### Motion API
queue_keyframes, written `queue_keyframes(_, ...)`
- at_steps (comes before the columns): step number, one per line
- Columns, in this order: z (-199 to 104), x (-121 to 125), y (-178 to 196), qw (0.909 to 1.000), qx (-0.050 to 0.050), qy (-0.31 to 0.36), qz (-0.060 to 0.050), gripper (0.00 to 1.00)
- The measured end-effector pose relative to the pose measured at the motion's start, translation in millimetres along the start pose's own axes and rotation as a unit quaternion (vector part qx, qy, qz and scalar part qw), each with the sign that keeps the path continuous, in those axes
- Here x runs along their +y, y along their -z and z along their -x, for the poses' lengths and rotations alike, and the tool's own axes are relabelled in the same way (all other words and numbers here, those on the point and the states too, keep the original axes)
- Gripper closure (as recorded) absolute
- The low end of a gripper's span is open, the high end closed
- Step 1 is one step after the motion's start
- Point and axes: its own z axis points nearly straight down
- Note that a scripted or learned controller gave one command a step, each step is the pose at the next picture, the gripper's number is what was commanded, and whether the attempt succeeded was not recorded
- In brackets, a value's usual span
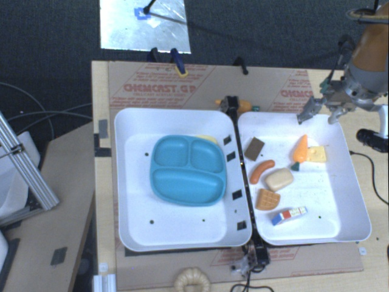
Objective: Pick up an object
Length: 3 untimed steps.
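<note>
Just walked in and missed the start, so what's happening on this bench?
A robot arm is set to pick something out of the right bin. Its gripper hangs open over that bin's far right corner, with nothing between its fingers. The bin holds toy food: a carrot, cheese wedge, sausage, bread roll, waffle, a brown block and a small tube. The left bin holds a blue divided plate.
</note>
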Motion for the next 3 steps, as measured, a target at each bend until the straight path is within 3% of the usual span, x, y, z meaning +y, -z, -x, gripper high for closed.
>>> queue_keyframes(1, 0, 3, 9, 1.0, -0.001, 0.001, 0.007, 0.0)
queue_keyframes(3, 2, 11, -113, 1.0, -0.001, 0.003, 0.005, 0.0)
